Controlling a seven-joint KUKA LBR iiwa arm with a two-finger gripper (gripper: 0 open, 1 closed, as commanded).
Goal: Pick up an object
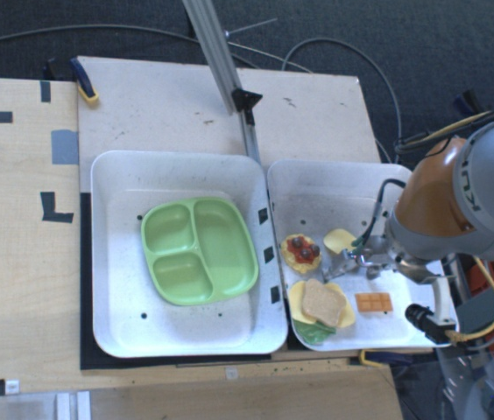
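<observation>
Grey arm low in the right bin (317,182), nothing picked up yet.
Green tray (199,250) sits far left of the gripper (345,265); the toast sandwich (321,304) lies just below it, the pizza piece (302,251) just left, the orange cracker (372,303) below right. I cannot tell how wide the jaws are, and nothing shows between them.

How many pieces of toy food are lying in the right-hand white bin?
4: a small round red-topped pizza mid-bin, a pale yellow wedge beside it, a layered bread sandwich at the near edge, an orange cracker to its right. The arm may hide more.
</observation>
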